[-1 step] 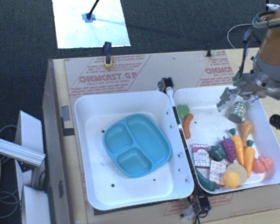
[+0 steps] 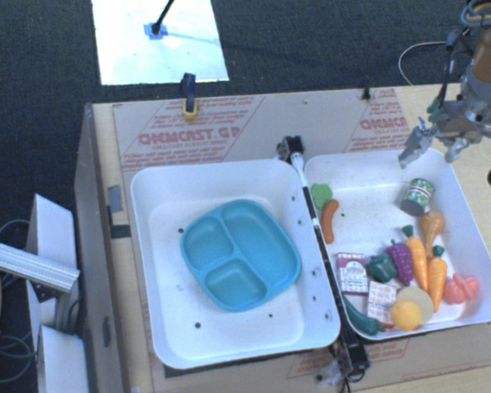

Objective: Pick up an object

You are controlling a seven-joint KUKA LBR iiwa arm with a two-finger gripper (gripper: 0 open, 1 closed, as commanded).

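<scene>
Two white bins sit side by side on the bench. The left bin (image 2: 159, 243) has a blue plate (image 2: 239, 254) in it, with three parts, lying flat near the middle. The right bin (image 2: 362, 197) has lots of toy food, mostly on its near and right side. A small green can (image 2: 417, 195) lies tipped over near the far right of that bin. Just below it are some orange carrots (image 2: 427, 256), close together, and a purple bunch of grapes (image 2: 400, 261) is touching them on the left. A dark green pepper (image 2: 379, 267) sits next to the grapes. A little pink box (image 2: 352, 273) lies left of the pepper. A yellow lemon (image 2: 405, 315) is at the near edge, and a pink toy (image 2: 464, 288) is in the near right corner. At the far left of this bin, right by the wall between the bins, are a green leafy toy (image 2: 321, 195) and a small orange carrot (image 2: 329, 218). The gripper (image 2: 435, 144) hangs above the far right edge of the right bin, up over the green can and not touching it. Its two fingers (image 2: 414, 146) are spread apart and hold nothing.
</scene>
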